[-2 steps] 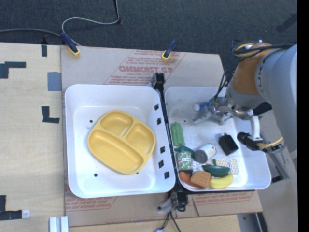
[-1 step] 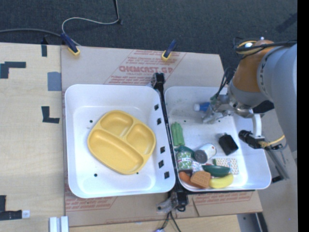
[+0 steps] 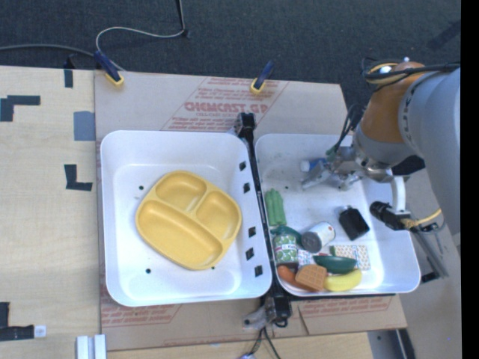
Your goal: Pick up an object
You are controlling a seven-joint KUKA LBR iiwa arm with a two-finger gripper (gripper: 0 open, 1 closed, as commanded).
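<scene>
My claw (image 3: 323, 172) sits low over the bare upper part of the right bin (image 3: 404, 279), arm coming in from the right. Fingers look spread with nothing between them, though they're small and blurry here, so that's a fair guess. Objects sit well apart from it along the bin's near side: black block (image 3: 353, 222), small can (image 3: 319, 236), green cucumber-like piece (image 3: 275, 209) by the divider, banana (image 3: 344, 280), cookie-like brown piece (image 3: 311, 277), dark green piece (image 3: 334, 262). Left bin (image 3: 112, 200) holds a yellow divided plate (image 3: 188, 218).
</scene>
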